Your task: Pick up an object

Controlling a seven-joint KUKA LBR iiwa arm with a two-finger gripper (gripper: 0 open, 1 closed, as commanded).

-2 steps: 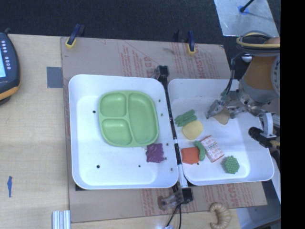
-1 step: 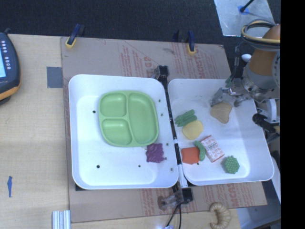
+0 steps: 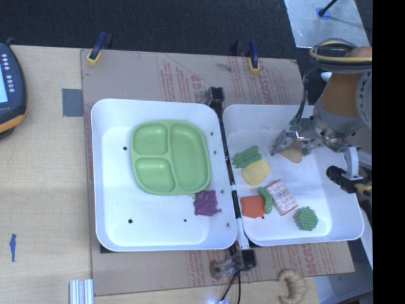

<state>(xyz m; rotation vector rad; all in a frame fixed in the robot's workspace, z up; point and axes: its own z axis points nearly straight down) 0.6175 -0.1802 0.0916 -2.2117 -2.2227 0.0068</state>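
Observation:
My gripper (image 3: 295, 144) hangs over the upper right part of the right bin (image 3: 335, 233), open, its fingers spread on either side of a small tan object (image 3: 293, 156) that lies on the bin floor just beneath them. Nothing is lifted. Further left and lower in that bin lie a green bean pod (image 3: 246, 156), a yellow lump (image 3: 255, 171), a red piece (image 3: 252, 206) with a small green piece (image 3: 266, 199) against it, a red-and-white packet (image 3: 281, 196) and a bumpy green ball (image 3: 307, 218).
The left bin (image 3: 107, 227) holds a green divided plate (image 3: 171, 157) and a purple lump (image 3: 205, 202) near the dividing wall. A tan curled object (image 3: 292, 285) lies outside on the bench in front. A handheld pendant (image 3: 9, 87) sits at far left.

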